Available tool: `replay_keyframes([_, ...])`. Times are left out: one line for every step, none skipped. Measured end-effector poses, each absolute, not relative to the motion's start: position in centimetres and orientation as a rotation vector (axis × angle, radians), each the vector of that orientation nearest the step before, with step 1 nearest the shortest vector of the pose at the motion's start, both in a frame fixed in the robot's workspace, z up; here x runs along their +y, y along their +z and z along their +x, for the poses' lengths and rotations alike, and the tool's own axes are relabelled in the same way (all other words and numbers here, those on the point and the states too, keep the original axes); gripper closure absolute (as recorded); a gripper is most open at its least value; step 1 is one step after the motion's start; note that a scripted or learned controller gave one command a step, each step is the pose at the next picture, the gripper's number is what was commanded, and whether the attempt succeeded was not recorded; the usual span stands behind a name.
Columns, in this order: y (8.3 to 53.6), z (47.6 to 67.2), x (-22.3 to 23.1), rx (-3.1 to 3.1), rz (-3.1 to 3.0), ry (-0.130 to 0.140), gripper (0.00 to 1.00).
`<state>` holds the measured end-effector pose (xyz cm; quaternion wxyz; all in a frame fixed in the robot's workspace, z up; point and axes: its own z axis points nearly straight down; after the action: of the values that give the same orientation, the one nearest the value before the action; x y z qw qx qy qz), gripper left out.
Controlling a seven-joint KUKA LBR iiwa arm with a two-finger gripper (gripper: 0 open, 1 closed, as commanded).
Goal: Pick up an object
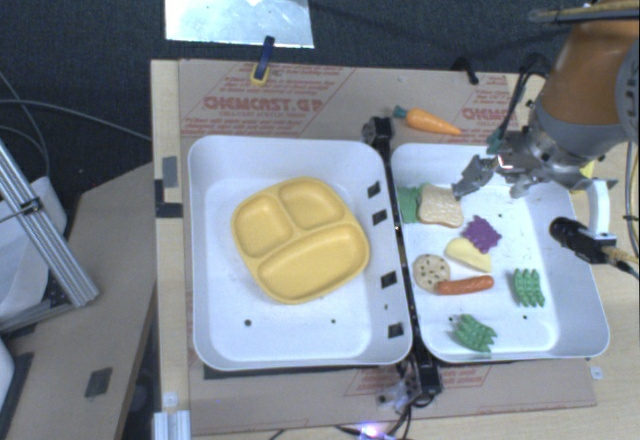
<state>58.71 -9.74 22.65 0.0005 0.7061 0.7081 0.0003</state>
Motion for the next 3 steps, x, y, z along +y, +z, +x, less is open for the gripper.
replay_keyframes([23.8,58.8,-9.7,2.225,2.213,0.005,1.00])
replay_keyframes([21.2,57.9,-1.2,2.237,2.210,0.003,1.00])
replay_keyframes([22.1,54.2,-0.5,2.224,2.220,0.001,1.00])
